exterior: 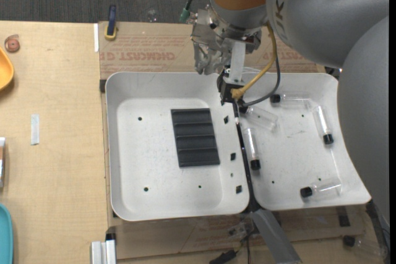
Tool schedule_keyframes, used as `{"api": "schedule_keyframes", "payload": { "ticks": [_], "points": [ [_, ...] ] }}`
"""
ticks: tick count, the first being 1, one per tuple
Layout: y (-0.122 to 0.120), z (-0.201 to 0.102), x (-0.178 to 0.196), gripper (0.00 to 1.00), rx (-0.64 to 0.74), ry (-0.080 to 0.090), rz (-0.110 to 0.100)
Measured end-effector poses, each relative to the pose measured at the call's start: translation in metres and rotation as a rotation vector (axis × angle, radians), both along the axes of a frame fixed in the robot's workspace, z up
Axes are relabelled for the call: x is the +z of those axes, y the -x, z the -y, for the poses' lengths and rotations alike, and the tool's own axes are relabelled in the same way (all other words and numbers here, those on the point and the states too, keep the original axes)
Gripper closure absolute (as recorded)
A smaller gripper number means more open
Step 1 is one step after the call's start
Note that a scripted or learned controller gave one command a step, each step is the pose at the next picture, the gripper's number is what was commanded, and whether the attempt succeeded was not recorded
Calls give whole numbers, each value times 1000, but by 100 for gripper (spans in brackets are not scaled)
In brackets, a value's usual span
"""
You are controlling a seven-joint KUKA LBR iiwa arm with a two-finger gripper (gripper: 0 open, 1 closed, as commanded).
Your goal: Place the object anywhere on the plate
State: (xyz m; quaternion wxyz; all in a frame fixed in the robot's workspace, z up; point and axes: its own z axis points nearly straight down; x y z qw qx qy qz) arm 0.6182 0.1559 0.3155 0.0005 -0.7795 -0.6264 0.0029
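Observation:
A black ribbed plate (195, 137) lies flat in the middle of the left white bin (124, 151). In the right bin (291, 157) lie several clear tubes with black caps: one (250, 146) along the wall between the bins, one (323, 125) at the right, one (318, 188) near the front, and others near the back. My gripper (207, 62) hangs over the back rim of the left bin, behind and a little right of the plate. I see nothing held in it.
A cardboard sheet (148, 49) lies behind the bins, with a blue-handled tool (111, 20) at its left corner. The wooden bench top (55, 151) at the left bears an orange dish (4, 71) and small bits.

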Motion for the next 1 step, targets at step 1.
{"api": "schedule_keyframes", "payload": {
  "ticks": [1],
  "points": [
    [-19, -32, -54, 100, 318, -2, 0]
  ]
}}
